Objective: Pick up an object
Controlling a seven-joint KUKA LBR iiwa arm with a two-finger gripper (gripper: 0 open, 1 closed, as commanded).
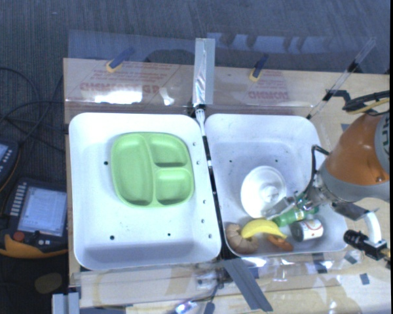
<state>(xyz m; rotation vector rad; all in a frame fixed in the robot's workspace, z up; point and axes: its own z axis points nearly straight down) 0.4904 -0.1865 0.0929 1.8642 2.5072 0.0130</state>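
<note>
Two-finger gripper (306, 203), state not discernible, is set low in right white bin (249, 128); green plastic bottle (290, 216) lies just below-left, long axis pointing toward it

The arm (361, 154) is cut off by the right edge, and its bulk hides the right bin's (262, 131) right wall. The gripper (303, 205) sits low among the clutter; finger state cannot be determined. A green item (289, 215) beneath it is partly covered and unidentifiable. The small can's (309, 229) label is too small to read.
</note>
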